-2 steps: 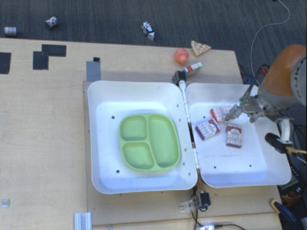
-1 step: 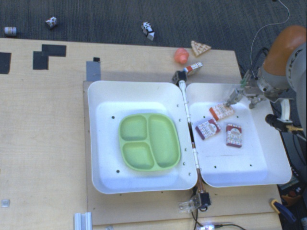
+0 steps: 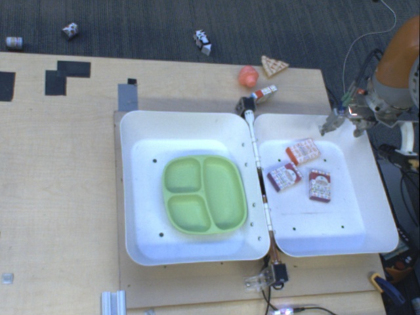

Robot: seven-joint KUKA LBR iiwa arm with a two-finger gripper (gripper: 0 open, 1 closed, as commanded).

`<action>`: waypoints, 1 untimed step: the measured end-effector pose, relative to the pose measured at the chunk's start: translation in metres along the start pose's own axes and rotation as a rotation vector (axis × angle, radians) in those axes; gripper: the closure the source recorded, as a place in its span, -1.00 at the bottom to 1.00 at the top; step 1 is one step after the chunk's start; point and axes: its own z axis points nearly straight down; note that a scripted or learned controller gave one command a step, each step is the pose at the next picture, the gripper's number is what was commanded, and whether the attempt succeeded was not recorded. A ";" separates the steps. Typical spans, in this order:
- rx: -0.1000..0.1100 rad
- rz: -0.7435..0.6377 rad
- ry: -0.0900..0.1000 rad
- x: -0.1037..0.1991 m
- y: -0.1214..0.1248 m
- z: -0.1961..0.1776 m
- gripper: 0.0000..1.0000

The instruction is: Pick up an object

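Observation:
Three small packets lie in the right bin [image 3: 367,238]: an orange-and-white one [image 3: 302,152] at the back, a purple-red one [image 3: 283,176] toward the divider, and a dark red one [image 3: 319,186] to its right. My gripper [image 3: 342,125] hangs over the bin's far right corner, open, with nothing between its fingers. It stands to the right of and behind the orange-and-white packet, well apart from it.
The left bin [image 3: 141,241] holds a green three-section plate [image 3: 204,194]. Beyond the bins on the bench lie a red ball [image 3: 248,76], a pizza-slice toy [image 3: 273,65] and a small red-tipped tube [image 3: 265,93]. Cables run along the right side.

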 end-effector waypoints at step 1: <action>0.004 0.001 0.001 0.001 -0.032 0.035 -1.00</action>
